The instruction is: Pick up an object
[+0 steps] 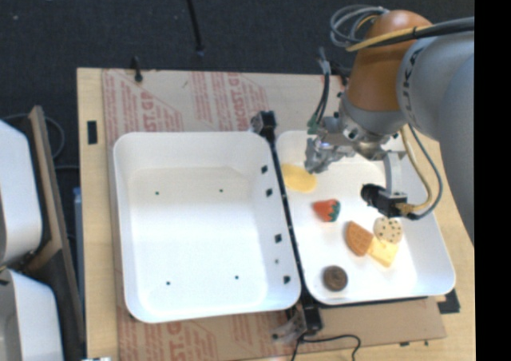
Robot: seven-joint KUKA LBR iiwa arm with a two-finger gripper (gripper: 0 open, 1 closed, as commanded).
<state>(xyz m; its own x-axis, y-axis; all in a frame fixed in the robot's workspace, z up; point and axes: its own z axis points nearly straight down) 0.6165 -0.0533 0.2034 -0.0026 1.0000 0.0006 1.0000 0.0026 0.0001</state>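
Note:
My gripper [317, 161] hangs over the upper left part of the right bin [423, 267], just above and to the right of a flat yellow piece [300, 180]. Its tips point down toward that piece, and nothing shows between them. Further down the right bin lie a red strawberry-like toy [326, 209], an orange wedge [358, 238], a pale yellow cheese block with holes [386, 241] and a brown round piece [334, 277].
The left bin [200, 224] sits beside the right one, with a black divider rail [279, 200] between them. The arm's grey body and orange band [383, 56] loom over the right bin's far side. Cables hang beside the wrist.

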